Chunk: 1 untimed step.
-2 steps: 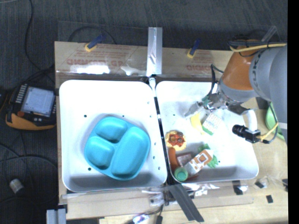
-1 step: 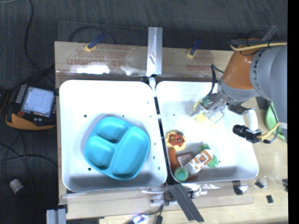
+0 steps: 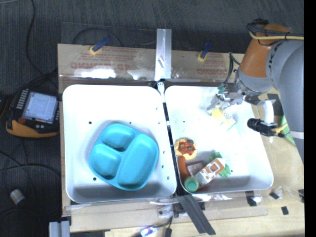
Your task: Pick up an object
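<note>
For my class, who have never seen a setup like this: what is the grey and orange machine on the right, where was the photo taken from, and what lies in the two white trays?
The photo comes from a fixed camera above the bench, looking down at a slant. The grey machine with the orange band is a robot arm; its two-finger gripper hangs low over a small yellow object in the right white bin. Whether it grips anything cannot be told. Near that bin's front-left corner lie small toys in a cluster, among them an orange round one and a green-capped one. The left white bin holds a blue divided plastic plate.

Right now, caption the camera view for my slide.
Pincer over the right bin, above a yellow item; blue tray in the left bin.
</note>
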Each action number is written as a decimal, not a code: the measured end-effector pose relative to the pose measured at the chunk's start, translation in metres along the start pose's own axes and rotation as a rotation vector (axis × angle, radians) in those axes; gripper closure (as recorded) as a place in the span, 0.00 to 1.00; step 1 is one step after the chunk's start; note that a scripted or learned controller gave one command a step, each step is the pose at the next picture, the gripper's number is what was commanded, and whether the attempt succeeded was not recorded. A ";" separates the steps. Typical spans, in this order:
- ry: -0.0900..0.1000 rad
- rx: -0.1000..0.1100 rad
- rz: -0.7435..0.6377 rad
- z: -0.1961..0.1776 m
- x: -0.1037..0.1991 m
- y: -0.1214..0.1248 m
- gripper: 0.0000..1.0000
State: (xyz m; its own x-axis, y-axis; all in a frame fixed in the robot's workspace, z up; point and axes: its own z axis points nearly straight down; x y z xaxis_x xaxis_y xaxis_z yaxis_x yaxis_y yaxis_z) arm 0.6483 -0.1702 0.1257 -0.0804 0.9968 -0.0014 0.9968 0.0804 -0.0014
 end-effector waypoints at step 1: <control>-0.001 -0.001 0.005 -0.108 0.004 -0.020 1.00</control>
